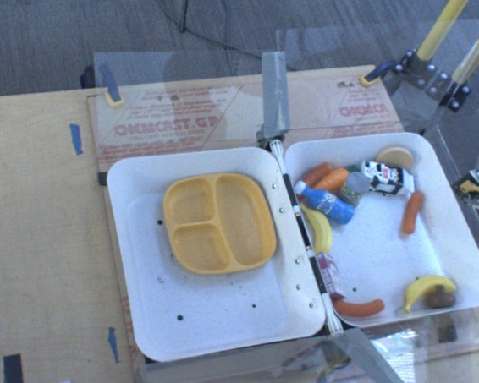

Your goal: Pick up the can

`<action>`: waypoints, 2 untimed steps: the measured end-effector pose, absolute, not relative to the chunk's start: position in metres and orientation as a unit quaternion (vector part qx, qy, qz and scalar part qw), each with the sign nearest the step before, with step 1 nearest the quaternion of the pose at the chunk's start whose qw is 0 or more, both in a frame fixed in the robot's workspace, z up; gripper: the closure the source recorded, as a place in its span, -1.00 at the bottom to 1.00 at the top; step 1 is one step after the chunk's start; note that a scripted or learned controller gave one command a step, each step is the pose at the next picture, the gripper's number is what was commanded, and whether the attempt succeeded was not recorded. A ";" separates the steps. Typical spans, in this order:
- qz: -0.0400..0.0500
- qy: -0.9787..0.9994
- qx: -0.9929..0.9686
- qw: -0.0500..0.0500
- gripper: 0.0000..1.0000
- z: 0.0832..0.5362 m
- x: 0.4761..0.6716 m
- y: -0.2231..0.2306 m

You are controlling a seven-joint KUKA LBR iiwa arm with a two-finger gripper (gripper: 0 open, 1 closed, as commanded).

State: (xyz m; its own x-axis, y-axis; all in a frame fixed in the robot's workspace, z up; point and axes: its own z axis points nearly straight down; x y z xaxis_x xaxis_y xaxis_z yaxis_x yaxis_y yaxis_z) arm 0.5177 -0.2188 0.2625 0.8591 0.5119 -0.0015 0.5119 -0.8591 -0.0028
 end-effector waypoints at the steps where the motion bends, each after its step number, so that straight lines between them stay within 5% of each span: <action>1: 0.001 -0.355 -0.935 0.002 1.00 0.291 0.480 -0.166; 2: 0.000 -0.308 -0.951 0.000 1.00 0.265 0.517 -0.203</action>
State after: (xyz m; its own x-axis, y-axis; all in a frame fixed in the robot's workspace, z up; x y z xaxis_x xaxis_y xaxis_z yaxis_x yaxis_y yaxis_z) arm 0.5168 -0.2028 0.2649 0.8106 0.5856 -0.0004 0.5856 -0.8106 -0.0010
